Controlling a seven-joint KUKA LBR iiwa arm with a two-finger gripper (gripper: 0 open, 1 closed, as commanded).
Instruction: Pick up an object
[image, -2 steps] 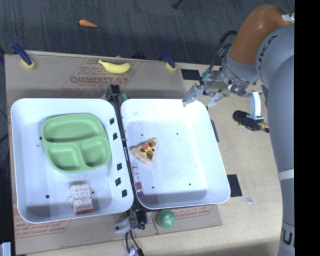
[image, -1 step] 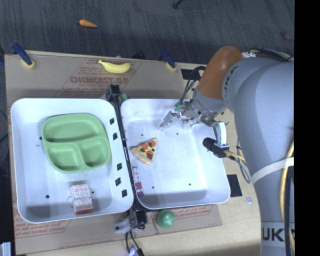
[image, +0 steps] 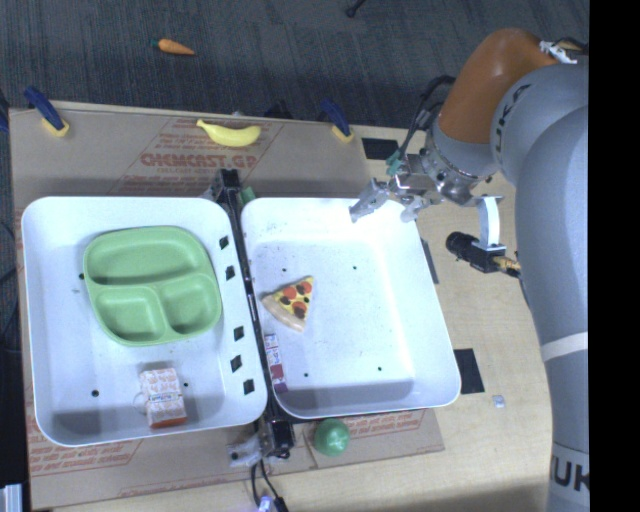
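Note:
A toy pizza slice (image: 291, 300) lies in the right bin (image: 420, 340), near its left wall. In the left bin (image: 50, 330) sit a green divided tray (image: 152, 283) and, nearer the front, a small red-and-white packet (image: 162, 395). My gripper (image: 387, 208) hangs over the back right corner of the right bin, well behind and to the right of the pizza slice. Its two fingers (image: 361, 207) are spread apart and open, with nothing between them.
A toy banana (image: 230, 131) lies on the cardboard behind the bins. A green ball (image: 331, 437) rests on the bench just in front of the right bin. A toy carrot (image: 176, 46) lies on the dark floor at the back. Blue clamps (image: 46, 110) hold the cardboard's far edge.

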